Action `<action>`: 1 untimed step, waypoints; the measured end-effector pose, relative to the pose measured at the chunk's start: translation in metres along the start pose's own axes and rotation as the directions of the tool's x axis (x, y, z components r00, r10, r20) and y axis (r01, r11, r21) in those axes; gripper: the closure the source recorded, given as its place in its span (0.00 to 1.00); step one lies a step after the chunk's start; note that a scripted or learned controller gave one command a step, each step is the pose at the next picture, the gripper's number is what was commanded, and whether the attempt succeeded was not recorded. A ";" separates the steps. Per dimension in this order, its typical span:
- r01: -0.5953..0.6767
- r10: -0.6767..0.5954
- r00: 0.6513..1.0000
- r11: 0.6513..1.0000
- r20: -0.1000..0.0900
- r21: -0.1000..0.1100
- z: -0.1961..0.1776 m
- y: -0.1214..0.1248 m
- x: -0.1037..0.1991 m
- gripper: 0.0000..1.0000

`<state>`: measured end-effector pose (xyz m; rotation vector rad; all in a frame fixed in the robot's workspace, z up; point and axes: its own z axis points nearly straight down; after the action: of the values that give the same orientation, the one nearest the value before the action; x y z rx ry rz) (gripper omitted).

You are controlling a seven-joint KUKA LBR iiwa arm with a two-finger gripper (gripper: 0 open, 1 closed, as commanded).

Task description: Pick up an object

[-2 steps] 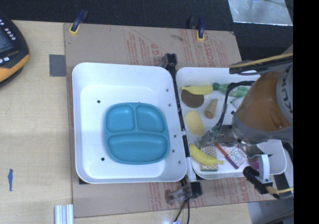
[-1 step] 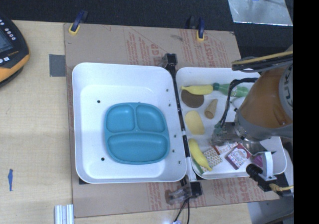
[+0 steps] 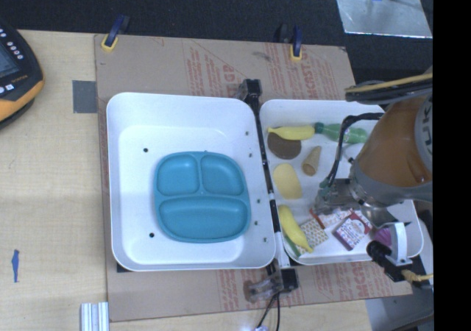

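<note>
- Pincer (image 3: 335, 201) was seen low in the right bin (image 3: 274, 112), under the grey and orange wrist; whether it was wide, narrow or holding anything could not be told, as the arm hid it.
- Small packets (image 3: 352, 230), red and white, were seen just beside the pincer, lying flat on the bin floor. They were judged light and thin, hard to pinch from above, and likely to slide.
- Yellow banana (image 3: 294, 229) was seen near the left wall of the same bin, towards the near edge. It was judged light, firm and a little slippery; a hold across its middle was thought best.
- Pale yellow block (image 3: 287, 180), a brown rounded piece (image 3: 284, 146), a small tan cone (image 3: 312, 159), a second banana (image 3: 293, 132) and a green item (image 3: 340, 131) were seen further off, all in the right bin.
- Left bin (image 3: 125, 175) was seen holding a blue divided plate (image 3: 202, 196), well apart from the pincer.
- Both bins were seen resting on cardboard on the desk (image 3: 51, 197).
</note>
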<state>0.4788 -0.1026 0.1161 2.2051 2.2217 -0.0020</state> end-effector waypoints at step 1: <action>0.002 -0.002 1.000 1.000 0.001 0.001 -0.010 0.000 -0.001 1.00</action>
<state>0.4788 -0.1031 0.1260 2.2026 2.2242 -0.0033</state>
